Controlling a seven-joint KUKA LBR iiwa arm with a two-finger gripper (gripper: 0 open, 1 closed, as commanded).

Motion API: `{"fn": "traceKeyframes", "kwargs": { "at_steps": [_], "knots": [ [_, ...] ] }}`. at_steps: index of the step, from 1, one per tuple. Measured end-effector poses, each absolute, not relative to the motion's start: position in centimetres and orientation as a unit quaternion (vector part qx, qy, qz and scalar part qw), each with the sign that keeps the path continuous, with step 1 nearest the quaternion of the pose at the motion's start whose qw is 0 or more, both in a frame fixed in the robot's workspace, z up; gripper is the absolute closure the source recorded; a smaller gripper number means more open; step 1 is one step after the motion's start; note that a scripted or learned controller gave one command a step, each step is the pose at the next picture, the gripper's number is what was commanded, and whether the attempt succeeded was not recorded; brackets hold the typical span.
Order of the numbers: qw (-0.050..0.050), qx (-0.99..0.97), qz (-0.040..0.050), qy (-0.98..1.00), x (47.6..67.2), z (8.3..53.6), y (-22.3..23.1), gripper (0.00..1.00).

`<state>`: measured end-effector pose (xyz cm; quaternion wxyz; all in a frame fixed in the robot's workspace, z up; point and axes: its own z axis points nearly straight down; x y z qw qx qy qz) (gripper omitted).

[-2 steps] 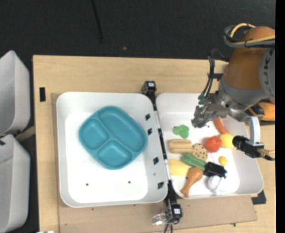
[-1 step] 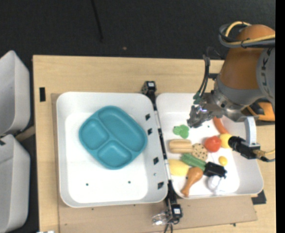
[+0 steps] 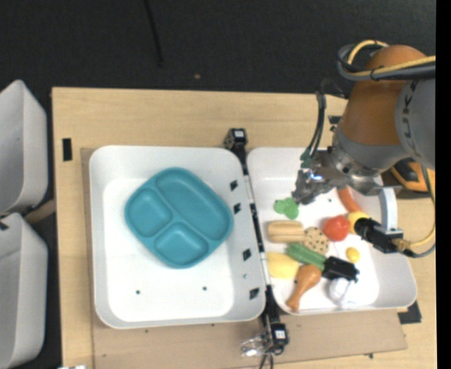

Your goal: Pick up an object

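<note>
Pincer (image 3: pixel 308 184) low in right bin (image 3: pixel 390 287), grip state unclear. Green toy (image 3: pixel 286 206) just below-left, near its tip. Tomato (image 3: pixel 336 227), drumstick (image 3: pixel 305 282) further below. Blue tray (image 3: pixel 179 216) far left.

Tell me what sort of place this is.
Probably a robotics lab's grasping bench: a wooden bench bearing two white bins, toy food piled in one, a blue divided plate in the other.
</note>
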<state>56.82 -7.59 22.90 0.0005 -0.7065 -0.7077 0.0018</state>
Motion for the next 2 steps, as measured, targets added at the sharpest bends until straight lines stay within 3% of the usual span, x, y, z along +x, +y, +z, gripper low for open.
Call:
{"fn": "traceKeyframes", "kwargs": {
  "at_steps": [2],
  "knots": [
    [0.0, -0.706, 0.0, -0.709, 56.8, 23.7, -6.6, 1.0]
  ]
}}
